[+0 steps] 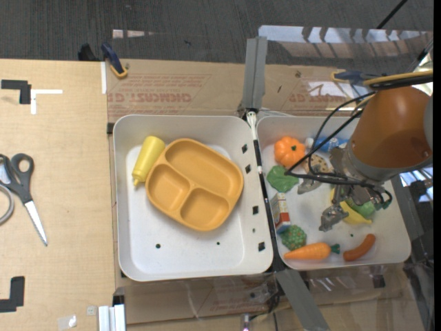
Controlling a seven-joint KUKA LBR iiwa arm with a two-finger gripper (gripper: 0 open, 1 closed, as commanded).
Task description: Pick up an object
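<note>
Pincer (335, 216) low in right bin (393, 254), above carrot (308, 252).

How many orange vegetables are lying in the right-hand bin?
2: a small pumpkin near the bin's back left corner, and a carrot along the front edge. The arm covers part of the bin, so more may be hidden.

Yellow toy (358, 214), rt bin, under arm

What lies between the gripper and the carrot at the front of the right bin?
Nothing visible. The gripper hangs over bare bin floor just behind the carrot. The broccoli sits to the carrot's left and the sausage to its right, both off the direct line.
</note>
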